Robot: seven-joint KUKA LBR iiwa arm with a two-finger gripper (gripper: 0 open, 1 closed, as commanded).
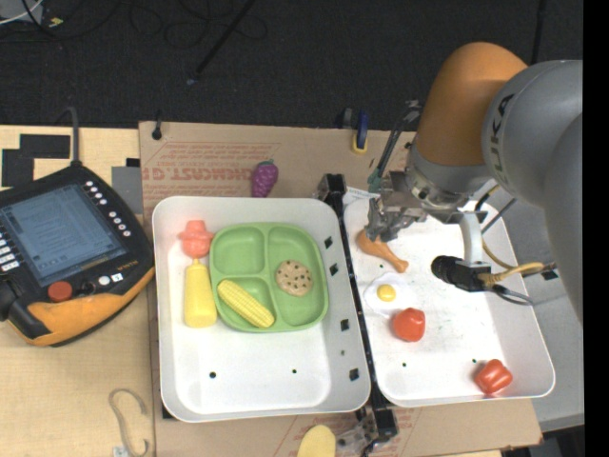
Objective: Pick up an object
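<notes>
The grey arm (pixel 533 131) comes in from the right, its bulky rounded links filling the upper right corner, with the smooth orange band (pixel 468 93) bulging above the wrist. From there the wrist tips down and to the left, so the gripper (pixel 383 228) hangs low over the upper left corner of the right bin (pixel 447 362). Its tip is a dark cluster of metal parts seen at a slant, and it cannot be told whether it stands wide or closed. Just below it, perhaps touching, lies a toy drumstick (pixel 382 251), glossy orange-brown plastic, thick at the upper left and tapering to a knob at the lower right; it rests on the bin floor. Further down the same bin sit a flat white fried egg (pixel 384 292) with a round yellow yolk, a smooth red tomato (pixel 408 325), and a lumpy red pepper (pixel 493 377) near the lower right corner. The left bin (pixel 247 374), shallow and matte white, holds a green divided plate (pixel 249 252) with rounded corners. A speckled tan cookie (pixel 294 277) lies in its right compartment and a ridged yellow corn cob (pixel 245 304) lies slantwise in its lower left one. Beside the plate's left edge stands a yellow bottle (pixel 198 295), with a pink lumpy toy (pixel 195 239) just above it. A purple knobbly toy (pixel 265 176) rests on the cardboard behind the bins.
</notes>
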